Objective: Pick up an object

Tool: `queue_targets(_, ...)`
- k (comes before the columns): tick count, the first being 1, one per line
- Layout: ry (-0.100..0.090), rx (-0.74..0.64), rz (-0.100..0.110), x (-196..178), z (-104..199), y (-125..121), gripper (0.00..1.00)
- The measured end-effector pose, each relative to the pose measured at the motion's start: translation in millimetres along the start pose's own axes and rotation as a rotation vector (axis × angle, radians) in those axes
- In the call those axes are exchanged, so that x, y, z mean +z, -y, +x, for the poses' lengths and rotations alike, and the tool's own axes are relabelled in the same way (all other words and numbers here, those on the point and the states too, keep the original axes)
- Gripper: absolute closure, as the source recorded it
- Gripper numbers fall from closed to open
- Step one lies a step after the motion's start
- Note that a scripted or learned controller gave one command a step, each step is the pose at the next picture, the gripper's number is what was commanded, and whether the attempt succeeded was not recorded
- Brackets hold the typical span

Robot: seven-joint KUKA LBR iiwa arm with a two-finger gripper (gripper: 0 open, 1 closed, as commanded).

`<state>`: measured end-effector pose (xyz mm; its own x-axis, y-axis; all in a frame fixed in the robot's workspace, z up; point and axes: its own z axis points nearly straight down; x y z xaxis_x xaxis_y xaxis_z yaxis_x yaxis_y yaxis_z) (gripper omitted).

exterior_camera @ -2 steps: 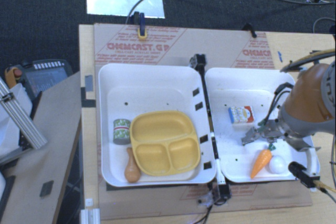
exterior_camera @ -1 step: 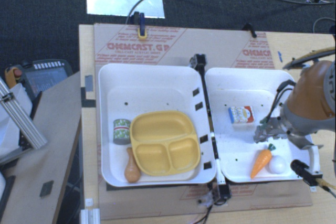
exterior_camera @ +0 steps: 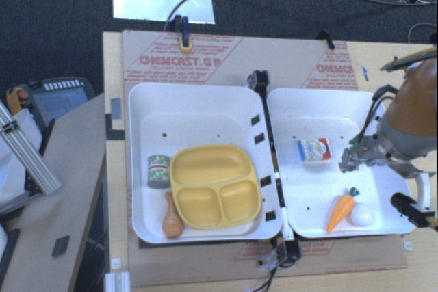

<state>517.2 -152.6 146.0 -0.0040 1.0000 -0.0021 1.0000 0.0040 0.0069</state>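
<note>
Down at the right bin's right-hand edge, the claw hangs above the white floor, its dark grey end pointing toward the bin's middle; how far its fingers are parted cannot be made out from this slant, and nothing can be seen between them. Behind it the arm rises with its orange band out past the bin's right rim. Just beside the claw, toward the middle of that bin, lies a small white carton with a red and blue label, close to the claw but apart from it. Nearer the bin's front edge an orange carrot with a green top lies at a slant, and a white egg-shaped thing rests touching its right side, near the front right corner. The left bin holds a yellow divided plate that covers much of its front half, right up by the wall it shares with the other bin. A small green-labelled can stands just beside the plate's left edge, and a brown pear-shaped piece lies at the plate's front left corner, near the bin's front rim.
</note>
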Motion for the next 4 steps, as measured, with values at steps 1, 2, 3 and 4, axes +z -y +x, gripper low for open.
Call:
queue_targets(1,0.0,-0.002,-0.001,-55,9,-8,1.0)
queue_targets(2,0.0,-0.001,0.0,-100,6,-4,1.0)
queue_targets(3,-0.004,-0.006,0.004,-107,60,0,1.0)
queue_targets(4,-0.004,-0.006,0.005,-91,115,7,1.0)
